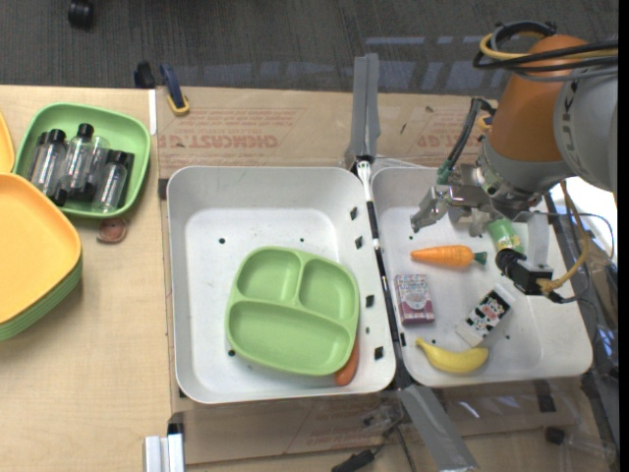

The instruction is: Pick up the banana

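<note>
1. Nearest the camera, the banana [453, 358] lies flat on the floor of the right bin [565, 357], close to its front wall, at about six o'clock from my gripper [444, 205] and well apart from it.
2. Just beside the banana's right end, at its one o'clock, a small black-and-white carton [486, 315] lies tilted; whether the two touch I cannot tell.
3. At the banana's eleven o'clock stands a pink and white box [415, 297], near the wall between the bins.
4. In the left bin [197, 264] a green divided plate [293, 309] rests, with an orange-red thing [346, 372] peeking from under its lower right edge.
5. Farther back in the right bin a toy carrot [444, 256] lies crosswise, its green tip pointing to three o'clock. It sits between my gripper and the banana.
6. A green object [504, 232] shows at the carrot's two o'clock, partly hidden under my wrist, with a black cable fitting [513, 264] just below it.
7. My gripper hangs over the back part of the right bin, above the carrot. Nothing is between my fingers, but whether they are spread or pressed together I cannot tell.
8. Far off at nine o'clock, on the bench [88, 382], sit a stack of yellow plates [34, 254] and a green tray [128, 141] of small dark-capped bottles [79, 165].
</note>
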